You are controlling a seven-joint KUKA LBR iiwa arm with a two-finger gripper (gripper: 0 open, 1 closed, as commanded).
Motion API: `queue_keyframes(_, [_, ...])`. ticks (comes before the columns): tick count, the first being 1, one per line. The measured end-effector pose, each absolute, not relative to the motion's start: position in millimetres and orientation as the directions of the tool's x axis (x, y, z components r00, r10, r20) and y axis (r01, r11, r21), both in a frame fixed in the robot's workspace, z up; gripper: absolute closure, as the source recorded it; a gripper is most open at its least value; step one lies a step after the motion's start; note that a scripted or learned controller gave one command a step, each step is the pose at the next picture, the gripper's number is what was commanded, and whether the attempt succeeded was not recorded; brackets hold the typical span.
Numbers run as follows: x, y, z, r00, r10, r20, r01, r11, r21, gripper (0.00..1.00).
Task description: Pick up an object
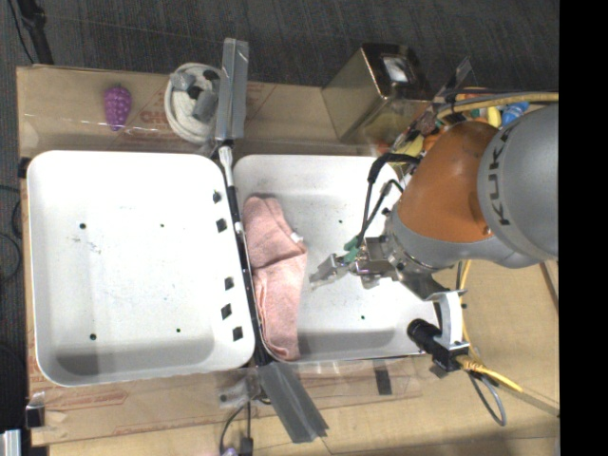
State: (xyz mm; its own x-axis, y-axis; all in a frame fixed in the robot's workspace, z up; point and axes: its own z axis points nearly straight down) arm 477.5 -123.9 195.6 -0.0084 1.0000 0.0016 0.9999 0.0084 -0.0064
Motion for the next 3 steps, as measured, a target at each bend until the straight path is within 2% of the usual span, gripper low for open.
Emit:
queue_keyframes(1, [570.9, -102.7, 136.0, -0.242, 0.97, 0.001, 0.97, 0.242, -0.004, 0.0])
queue_keyframes(2, [611.8, -102.1, 90.7, -0.299, 0.954, 0.001, 0.954, 0.299, -0.003, 0.0])
queue_keyframes(3, [612.0, -101.8, 100.3, -0.302, 0.953, 0.001, 0.953, 0.302, -0.004, 1.0])
